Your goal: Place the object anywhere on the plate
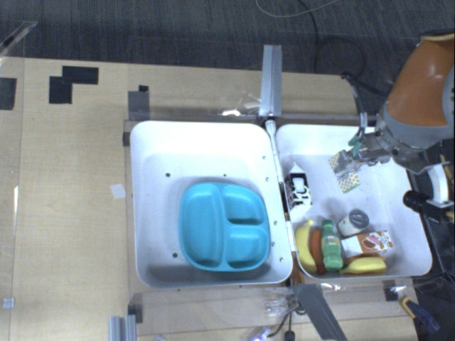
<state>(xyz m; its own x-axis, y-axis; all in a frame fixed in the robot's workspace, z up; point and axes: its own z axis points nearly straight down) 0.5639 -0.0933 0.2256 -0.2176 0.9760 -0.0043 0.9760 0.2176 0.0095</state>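
A blue divided plate [226, 226] lies in the left bin [153, 155], towards its front. My gripper [346, 163] hangs over the back of the right bin [405, 212], reaching in from the right. A small patterned packet [348, 182] sits right at the gripper's tip, on its near side; whether it is gripped or just lying under the tip is unclear. The plate has nothing on it.
At the right bin's front lie a banana [304, 241], a green bottle [330, 246], a yellow lemon-like piece [365, 265], a small carton [371, 242] and a can [354, 222]. A black-and-white item [298, 190] rests by the divider [279, 183].
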